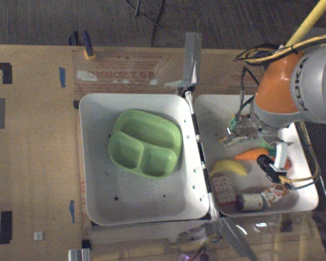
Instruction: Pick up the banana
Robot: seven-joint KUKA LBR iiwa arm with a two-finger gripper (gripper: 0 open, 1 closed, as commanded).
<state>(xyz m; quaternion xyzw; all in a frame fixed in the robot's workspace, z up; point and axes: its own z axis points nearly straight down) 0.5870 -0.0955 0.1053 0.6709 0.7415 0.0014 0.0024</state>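
Camera view: my arm [293, 86] hangs over the right bin [212, 113], left bin [92, 145] holds a green tray [145, 143]. Banana [230, 168] lies in the right bin's near-left part, carrot [251, 155] just right of it, a can [251, 202] and carton [224, 188] nearer. My gripper [240, 135] sits just far of the banana; can't tell its opening, nothing held. I'd drop straight onto the banana's middle, closing across its short width, clear of the carrot.

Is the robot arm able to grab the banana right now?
Probably yes. The banana lies uncovered in the right bin, with the gripper just above it. The carrot beside it could crowd the grasp.
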